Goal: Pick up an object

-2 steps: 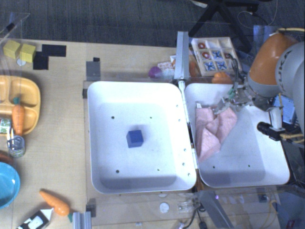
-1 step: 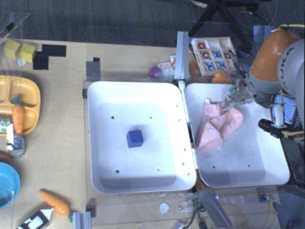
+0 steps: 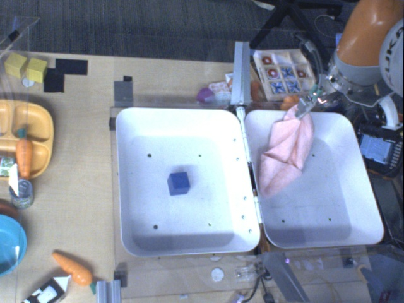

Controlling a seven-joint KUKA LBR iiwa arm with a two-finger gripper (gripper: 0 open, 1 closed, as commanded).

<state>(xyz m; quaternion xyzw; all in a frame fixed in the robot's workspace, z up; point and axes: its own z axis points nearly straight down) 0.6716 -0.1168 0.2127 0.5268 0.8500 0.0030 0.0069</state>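
A pink cloth (image 3: 287,153) hangs over the right bin (image 3: 341,226), its top corner pinched between the fingers of my gripper (image 3: 307,105) near the bin's far edge. The cloth droops down and to the left, its lower folds reaching toward the bin's left wall. A small blue cube (image 3: 179,182) lies on the floor of the left bin (image 3: 145,232), well away from the gripper.
Behind the bins lie a patterned box (image 3: 281,73) and small toys (image 3: 211,93). On the bench at left stand a yellow tray (image 3: 35,128) with a carrot (image 3: 23,158), yellow blocks (image 3: 26,68) and a blue bowl (image 3: 9,245). Another carrot (image 3: 74,269) lies front left.
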